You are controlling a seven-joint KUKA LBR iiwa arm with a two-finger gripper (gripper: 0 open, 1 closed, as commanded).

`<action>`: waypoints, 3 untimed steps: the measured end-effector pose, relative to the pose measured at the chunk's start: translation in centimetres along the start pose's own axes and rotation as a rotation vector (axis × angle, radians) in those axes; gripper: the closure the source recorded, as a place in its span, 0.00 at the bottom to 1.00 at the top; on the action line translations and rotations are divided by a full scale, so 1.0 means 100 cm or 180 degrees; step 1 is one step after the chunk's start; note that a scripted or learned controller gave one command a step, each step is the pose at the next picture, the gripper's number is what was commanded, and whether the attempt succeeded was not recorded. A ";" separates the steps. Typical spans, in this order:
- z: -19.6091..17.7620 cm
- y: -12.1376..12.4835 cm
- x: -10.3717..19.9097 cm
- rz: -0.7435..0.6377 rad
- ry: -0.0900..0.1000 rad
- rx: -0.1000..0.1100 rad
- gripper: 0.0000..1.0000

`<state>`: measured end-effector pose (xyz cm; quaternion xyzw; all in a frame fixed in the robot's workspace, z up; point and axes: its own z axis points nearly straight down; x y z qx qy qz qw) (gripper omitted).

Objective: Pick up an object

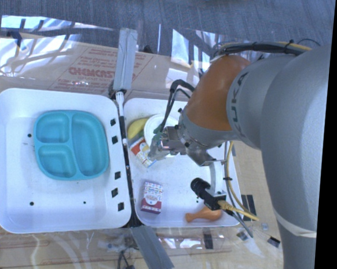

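A small red-and-white carton (152,196) lies flat near the right bin's (176,218) front wall. Beyond it the gripper (159,145) hovers over a yellow banana (135,128) and white plate (154,127); whether its fingers grip anything cannot be told. An orange tool (204,217) lies right of the carton.

Brightly and evenly lit, with bluish-white glare streaking the clear plastic sheet (59,41) along the top of the frame, soft shadow under the grey arm with its orange band (217,100) at centre right, mild softness throughout and fine detail in the right white bin (177,210) slightly blurred.
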<state>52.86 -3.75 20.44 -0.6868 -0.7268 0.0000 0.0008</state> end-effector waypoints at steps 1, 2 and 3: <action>-0.097 0.011 -0.020 0.0431 -0.0005 -0.0001 1.00; -0.096 0.011 -0.020 0.0428 -0.0004 0.0004 0.00; 0.015 -0.055 -0.032 0.0147 0.0000 0.0022 0.00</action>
